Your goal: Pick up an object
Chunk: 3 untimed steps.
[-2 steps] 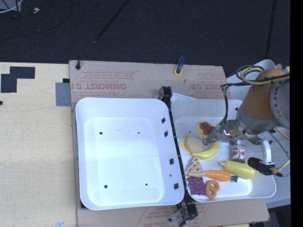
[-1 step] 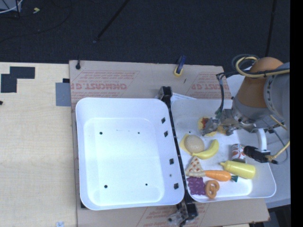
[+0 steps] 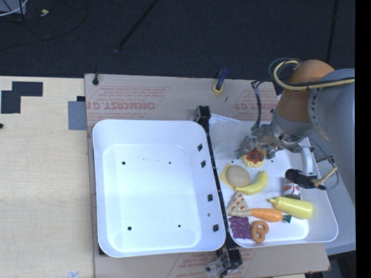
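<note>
Gripper (image 3: 255, 149) lowered into the right bin (image 3: 330, 227), fingers closed around a small red-and-yellow toy (image 3: 254, 157), banana (image 3: 255, 183) and beige bun (image 3: 236, 175) just below it — left bin (image 3: 104, 155) well apart

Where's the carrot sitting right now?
The carrot lies in the right bin, near its front edge, just left of the yellow bottle and right of the pizza slice.
</note>
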Each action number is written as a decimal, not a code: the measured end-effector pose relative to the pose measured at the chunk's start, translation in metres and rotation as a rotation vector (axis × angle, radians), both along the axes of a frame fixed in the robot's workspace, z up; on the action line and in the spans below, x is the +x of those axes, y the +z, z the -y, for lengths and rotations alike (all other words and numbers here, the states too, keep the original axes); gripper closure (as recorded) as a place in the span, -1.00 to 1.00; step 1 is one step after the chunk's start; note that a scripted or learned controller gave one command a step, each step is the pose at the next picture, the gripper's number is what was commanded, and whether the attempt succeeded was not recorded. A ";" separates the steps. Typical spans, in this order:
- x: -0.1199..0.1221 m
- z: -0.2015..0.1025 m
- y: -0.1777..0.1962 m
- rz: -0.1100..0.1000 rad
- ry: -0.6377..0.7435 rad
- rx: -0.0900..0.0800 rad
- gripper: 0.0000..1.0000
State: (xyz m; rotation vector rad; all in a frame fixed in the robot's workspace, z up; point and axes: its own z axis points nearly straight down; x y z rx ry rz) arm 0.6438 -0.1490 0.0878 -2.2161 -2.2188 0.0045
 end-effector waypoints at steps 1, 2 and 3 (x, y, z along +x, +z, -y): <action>0.000 0.001 0.010 0.002 -0.002 -0.001 1.00; 0.001 -0.067 0.060 0.009 0.005 -0.001 1.00; -0.058 -0.115 0.134 0.006 0.004 0.001 1.00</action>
